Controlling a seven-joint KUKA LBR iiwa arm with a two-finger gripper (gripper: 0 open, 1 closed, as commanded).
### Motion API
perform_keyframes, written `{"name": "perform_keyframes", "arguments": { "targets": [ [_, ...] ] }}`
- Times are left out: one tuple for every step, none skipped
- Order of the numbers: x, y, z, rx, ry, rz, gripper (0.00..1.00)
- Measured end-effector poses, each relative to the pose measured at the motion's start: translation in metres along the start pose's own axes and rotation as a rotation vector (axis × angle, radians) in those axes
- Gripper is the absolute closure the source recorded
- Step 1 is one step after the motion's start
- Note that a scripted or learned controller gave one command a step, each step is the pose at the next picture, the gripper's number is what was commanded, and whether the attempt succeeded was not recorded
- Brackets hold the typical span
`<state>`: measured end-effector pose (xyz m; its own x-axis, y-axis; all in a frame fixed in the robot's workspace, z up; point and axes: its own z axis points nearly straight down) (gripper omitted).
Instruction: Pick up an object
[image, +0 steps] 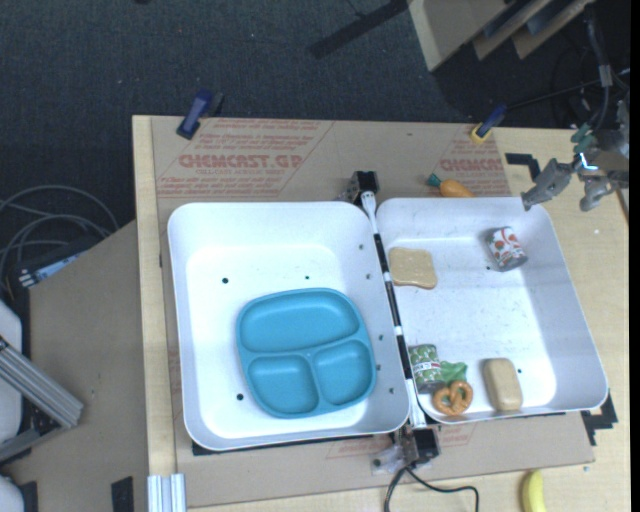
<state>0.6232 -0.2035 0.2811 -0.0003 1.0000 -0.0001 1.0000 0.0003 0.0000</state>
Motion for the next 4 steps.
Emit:
{"name": "perform_keyframes", "arguments": {
  "targets": [
    [-0.001,0.042,0.127,0.005,0.002,-0.001,0.00],
    [0.010,0.043,0.198,0.003,0.001,-0.001,0.00],
    [0.009,0.044,0.185,-0.002,-0.002,-0.002,1.00],
    [0.075,0.044,0.163,0.000,0.002,-0.002,1.00]
  ]
}}
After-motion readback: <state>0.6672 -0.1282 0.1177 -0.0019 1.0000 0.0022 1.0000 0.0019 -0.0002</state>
